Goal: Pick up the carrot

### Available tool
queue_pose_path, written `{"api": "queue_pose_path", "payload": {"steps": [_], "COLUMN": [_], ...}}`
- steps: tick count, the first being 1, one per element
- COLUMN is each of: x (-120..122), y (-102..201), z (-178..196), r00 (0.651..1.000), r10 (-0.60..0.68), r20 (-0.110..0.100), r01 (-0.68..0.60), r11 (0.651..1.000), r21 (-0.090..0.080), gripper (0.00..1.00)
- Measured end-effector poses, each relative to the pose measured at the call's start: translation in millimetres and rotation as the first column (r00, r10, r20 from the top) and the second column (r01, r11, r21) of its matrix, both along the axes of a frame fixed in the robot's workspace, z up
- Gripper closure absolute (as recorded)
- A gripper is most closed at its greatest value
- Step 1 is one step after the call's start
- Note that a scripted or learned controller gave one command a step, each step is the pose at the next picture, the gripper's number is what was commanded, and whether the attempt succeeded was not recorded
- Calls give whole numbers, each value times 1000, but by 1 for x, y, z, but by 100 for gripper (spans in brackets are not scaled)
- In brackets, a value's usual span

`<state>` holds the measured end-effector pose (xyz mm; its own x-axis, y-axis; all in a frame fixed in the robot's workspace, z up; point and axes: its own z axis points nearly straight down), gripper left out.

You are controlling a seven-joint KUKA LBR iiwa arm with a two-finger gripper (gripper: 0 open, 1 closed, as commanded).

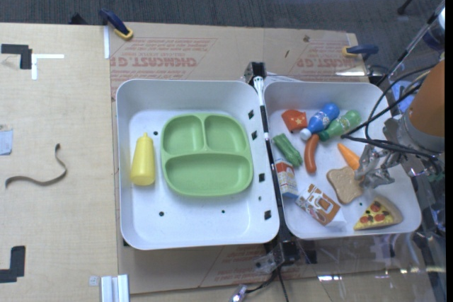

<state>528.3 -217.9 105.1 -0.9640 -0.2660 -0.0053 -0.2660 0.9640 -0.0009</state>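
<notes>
Right of the two white bins [297, 226], the carrot [347, 154] lies just beside the end effector [373, 173], whose opening I cannot tell.

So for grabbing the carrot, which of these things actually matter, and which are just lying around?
Matter for the job:
carrot, in the right bin
hand, just beside the carrot

Just lying about:
bread slice
pizza slice
sausage
green bottle
green plate and yellow bottle, in the left bin
</notes>
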Motion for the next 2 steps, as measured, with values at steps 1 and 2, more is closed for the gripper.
{"api": "queue_pose_path", "payload": {"steps": [1, 2], "x": [0, 2], "y": [0, 1], "z": [0, 10], "r00": [1000, 1000], "r10": [0, -3], "r20": [0, 6], "r01": [0, 3], "r11": [1000, 1000], "r21": [0, 1], "gripper": [0, 100]}}
